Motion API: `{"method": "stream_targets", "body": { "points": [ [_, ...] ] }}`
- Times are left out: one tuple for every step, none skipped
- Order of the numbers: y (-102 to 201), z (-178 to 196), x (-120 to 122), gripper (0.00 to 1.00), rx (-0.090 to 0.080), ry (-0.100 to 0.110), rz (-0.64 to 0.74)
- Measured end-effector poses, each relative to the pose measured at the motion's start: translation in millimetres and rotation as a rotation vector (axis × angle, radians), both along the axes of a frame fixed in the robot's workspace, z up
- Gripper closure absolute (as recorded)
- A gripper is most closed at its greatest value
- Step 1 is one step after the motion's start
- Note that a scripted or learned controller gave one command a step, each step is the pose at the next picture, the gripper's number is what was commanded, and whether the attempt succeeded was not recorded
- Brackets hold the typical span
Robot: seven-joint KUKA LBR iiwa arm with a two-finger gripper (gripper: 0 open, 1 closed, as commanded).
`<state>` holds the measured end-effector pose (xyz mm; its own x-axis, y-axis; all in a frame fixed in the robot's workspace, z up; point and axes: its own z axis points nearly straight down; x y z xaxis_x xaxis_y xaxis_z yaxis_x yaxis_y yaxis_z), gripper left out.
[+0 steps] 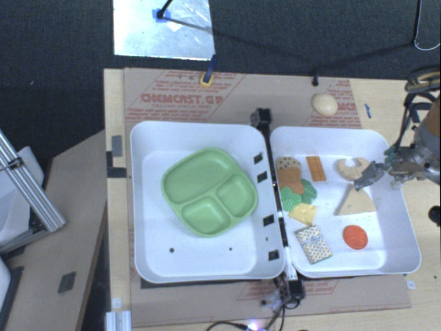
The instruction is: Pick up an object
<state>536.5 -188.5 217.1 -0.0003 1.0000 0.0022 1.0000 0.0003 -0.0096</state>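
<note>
Green plastic, a tray with three compartments, lay in the left white bin. The right white bin held the small objects: a brown ridged piece, an orange rectangular block, a green leafy piece, a yellow wedge, a patterned packet, a round red disc, a beige curved piece and a tan flat triangle. The gripper hung low beside the beige curved piece, above the tan triangle; I cannot tell how its tool stood, and nothing was visibly held. A cream-coloured egg-shaped object rested on the cardboard sheet behind the bins.
</note>
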Motion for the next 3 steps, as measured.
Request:
{"method": "stream_targets", "body": {
  "points": [
    [0.3,5.9,2.7,0.00,-0.003,-0.011,0.003],
    [1.1,-36.2,6.9,0.00,-0.002,-0.009,0.002],
    [2.8,-97.1,12.6,0.00,-0.001,-0.007,0.001]
  ]
}}
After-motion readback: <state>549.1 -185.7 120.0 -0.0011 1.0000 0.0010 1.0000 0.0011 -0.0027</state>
